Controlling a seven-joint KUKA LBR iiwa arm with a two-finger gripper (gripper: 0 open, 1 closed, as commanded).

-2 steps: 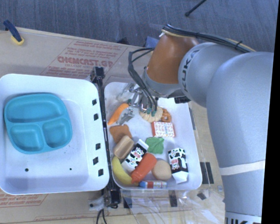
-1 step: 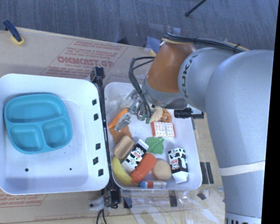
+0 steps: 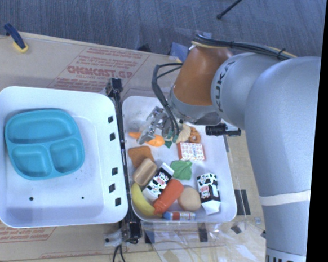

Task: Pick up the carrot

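Note:
A slim orange carrot (image 3: 158, 141) lies in the upper left part of the right bin (image 3: 229, 183). Its narrow tip (image 3: 132, 135) points left and a bit of green shows at its right end. My gripper (image 3: 152, 129) is low in that bin, directly over the carrot's middle, which it hides. The grey arm with its orange band reaches in from the upper right and covers the bin's far edge.
Below the carrot the right bin is crowded: a brown piece (image 3: 139, 153), a bread roll (image 3: 145, 170), two cow-print cartons (image 3: 159, 182), a thick orange-red toy vegetable (image 3: 170, 193), a banana (image 3: 138, 202), a green leaf (image 3: 182, 168) and a red-checked pack (image 3: 190, 152). A blue divided plate (image 3: 43, 142) lies in the left bin (image 3: 62, 204).

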